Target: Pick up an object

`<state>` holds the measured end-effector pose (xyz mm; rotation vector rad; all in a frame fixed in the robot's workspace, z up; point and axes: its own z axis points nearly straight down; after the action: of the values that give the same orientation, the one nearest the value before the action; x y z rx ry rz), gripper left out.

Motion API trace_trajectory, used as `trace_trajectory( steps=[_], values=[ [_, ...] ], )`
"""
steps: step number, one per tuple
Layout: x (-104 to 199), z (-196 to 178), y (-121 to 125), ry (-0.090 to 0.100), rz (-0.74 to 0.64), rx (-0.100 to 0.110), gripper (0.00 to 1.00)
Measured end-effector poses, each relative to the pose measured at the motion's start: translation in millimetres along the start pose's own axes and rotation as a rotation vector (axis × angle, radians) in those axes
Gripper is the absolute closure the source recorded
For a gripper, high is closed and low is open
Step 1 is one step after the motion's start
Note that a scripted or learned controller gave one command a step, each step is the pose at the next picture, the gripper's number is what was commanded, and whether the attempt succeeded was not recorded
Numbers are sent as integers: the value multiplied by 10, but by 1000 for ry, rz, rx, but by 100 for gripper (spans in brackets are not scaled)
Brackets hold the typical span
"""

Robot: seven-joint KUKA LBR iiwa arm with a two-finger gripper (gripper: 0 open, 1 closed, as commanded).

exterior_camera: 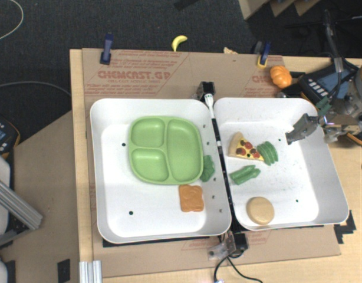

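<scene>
Brown cardboard covers the bench, clamped at its far edge, and carries two white bins side by side. Toward nine o'clock, the left bin holds a green divided plate, a toast slice at its six o'clock, and a green piece wedged by the dividing wall. At three o'clock, the right bin offers looser pickings: a pizza slice, a green leafy piece, a bean pod and a round bun. The gripper hovers at that bin's two o'clock corner, carrying nothing; whether its pincer is spread, I cannot tell. The pizza lies nearest, though the leafy piece touches it and may crowd a grasp.
</scene>
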<state>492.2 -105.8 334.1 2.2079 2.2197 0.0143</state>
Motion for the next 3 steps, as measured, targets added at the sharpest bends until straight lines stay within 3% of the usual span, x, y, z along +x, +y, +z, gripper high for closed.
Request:
trace_trajectory(
  steps=[1, 2, 3],
  values=[
    [231, -1905, -97, -1, 2, -9, 0],
    [226, -1915, -91, -1, 4, 7, 100],
    [-110, -839, -126, 2, 10, 25, 100]
  ],
)
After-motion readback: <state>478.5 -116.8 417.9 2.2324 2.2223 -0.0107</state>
